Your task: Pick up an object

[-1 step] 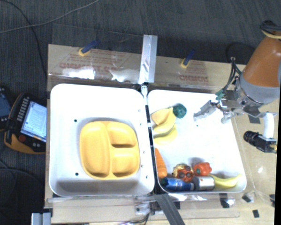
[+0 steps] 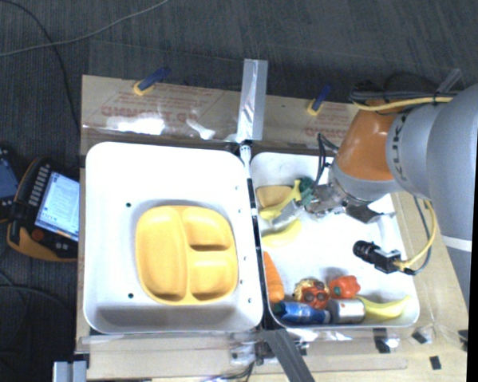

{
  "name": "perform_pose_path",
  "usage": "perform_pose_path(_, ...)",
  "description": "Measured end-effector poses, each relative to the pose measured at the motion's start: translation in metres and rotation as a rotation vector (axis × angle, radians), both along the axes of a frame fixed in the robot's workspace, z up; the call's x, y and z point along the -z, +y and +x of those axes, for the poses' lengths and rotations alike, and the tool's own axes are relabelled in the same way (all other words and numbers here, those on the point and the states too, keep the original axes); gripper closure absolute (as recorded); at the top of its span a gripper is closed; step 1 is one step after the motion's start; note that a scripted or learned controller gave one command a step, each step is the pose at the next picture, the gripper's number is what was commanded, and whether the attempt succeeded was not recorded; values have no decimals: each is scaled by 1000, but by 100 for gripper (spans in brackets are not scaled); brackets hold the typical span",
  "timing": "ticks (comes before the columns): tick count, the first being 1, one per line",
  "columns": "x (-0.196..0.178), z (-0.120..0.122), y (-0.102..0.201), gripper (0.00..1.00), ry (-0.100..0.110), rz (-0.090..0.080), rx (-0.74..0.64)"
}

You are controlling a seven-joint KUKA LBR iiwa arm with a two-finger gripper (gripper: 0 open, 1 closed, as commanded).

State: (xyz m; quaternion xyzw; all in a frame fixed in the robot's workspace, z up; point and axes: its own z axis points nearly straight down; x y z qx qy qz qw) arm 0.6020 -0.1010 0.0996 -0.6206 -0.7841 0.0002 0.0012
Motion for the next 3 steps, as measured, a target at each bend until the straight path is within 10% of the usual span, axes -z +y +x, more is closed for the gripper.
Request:
perform_pose_path(1, -8, 0, -1, 100, 2, 1, 1)
perform_pose_path(2, -96, 4, 36, 100, 0, -3, 267)
perform_pose_path(3, -83, -13, 15, 100, 1, -4, 322)
